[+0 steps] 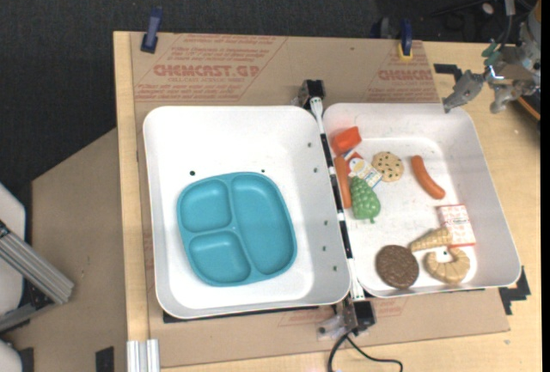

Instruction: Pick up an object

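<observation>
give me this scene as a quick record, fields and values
left bin: holds a teal divided plate
right bin: holds toy foods
toy foods: orange block, chip cookie, hot dog, green grapes, ice cream cone, chocolate cookie, pretzel
gripper: above the right bin's far right corner, nothing seen between its fingers
base: cardboard sheet

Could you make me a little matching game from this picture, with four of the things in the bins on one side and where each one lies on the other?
Things:
1. teal three-compartment plastic plate
2. round dark brown cookie
3. red toy sausage
4. green bumpy toy

Places:
A. front of the right bin
B. left bin
C. near the divider, right bin
D. right bin, towards its far right side

Pairs: 1-B, 2-A, 3-D, 4-C
</observation>
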Robot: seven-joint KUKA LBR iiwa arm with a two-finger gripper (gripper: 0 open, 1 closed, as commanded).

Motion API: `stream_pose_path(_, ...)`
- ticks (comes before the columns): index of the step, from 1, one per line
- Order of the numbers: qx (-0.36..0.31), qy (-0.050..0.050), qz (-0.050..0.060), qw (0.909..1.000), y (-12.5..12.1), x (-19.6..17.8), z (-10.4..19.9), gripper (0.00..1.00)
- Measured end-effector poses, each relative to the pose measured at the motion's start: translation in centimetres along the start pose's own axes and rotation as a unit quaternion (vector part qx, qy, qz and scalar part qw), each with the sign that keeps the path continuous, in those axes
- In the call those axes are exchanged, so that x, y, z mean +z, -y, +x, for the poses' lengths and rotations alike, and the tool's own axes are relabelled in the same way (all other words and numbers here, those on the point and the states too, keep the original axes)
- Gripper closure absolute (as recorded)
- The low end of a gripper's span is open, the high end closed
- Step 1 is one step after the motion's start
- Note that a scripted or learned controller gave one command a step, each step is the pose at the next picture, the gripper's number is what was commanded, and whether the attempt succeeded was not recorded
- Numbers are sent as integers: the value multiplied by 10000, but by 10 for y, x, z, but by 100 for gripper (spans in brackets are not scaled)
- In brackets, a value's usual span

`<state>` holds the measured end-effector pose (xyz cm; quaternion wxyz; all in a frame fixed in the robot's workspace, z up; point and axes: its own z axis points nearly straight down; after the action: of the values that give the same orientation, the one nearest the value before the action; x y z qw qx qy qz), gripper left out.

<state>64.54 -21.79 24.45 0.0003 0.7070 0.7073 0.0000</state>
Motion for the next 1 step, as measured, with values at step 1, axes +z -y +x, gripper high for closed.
stream_pose_path(1, -15, -83, 48, 10000, 4, 165, 1, 0)
